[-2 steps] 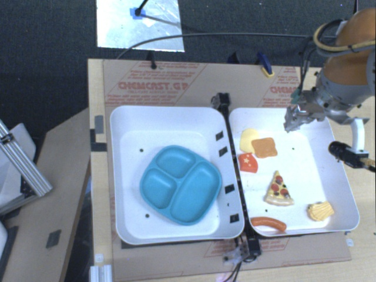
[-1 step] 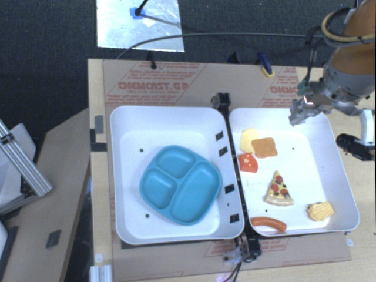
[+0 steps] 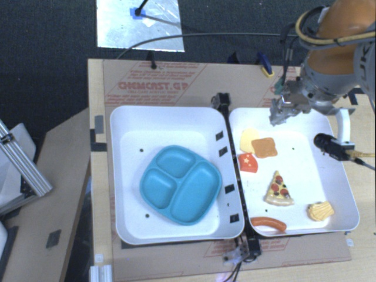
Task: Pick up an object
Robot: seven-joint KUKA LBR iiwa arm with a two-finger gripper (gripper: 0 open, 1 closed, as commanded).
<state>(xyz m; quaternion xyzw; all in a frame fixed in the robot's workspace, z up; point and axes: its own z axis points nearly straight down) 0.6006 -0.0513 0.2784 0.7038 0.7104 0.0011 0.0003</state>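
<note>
pizza slice (image 3: 279,190); "chemcast" board (image 3: 154,86)

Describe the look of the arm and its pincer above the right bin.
The arm is grey metal with a rounded orange band near the wrist. Yellow and dark cables loop around its upper part. The pincer is a small grey metal piece at its tip.

1 fixed camera, above the bench, angled down, both white bins (image 3: 176,113) in view
</note>
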